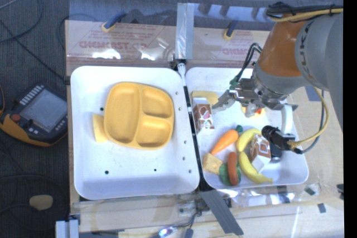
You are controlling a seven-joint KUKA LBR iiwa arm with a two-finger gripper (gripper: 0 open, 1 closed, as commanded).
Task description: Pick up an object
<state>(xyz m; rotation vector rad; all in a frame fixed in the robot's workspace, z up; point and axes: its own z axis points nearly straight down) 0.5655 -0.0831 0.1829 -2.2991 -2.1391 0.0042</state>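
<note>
A grey arm (304, 42) with an orange band is reaching in from the right, its gripper (245, 98) hanging over the right bin (298, 173); whether it is spread or pinching anything, I cannot tell. Below it a carrot (223, 141), banana (249, 158), red sausage (232, 166), cheese wedge (211, 164) and small carton (203, 116) are lying crowded together. In the left bin (83, 175) a yellow tray (138, 115) is sitting alone. A pendant (38, 114) is resting on the floor at left

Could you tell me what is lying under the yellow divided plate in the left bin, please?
A pale yellow flat piece pokes out from under the yellow divided plate at its left edge. How far it extends beneath is covered by the plate.
</note>
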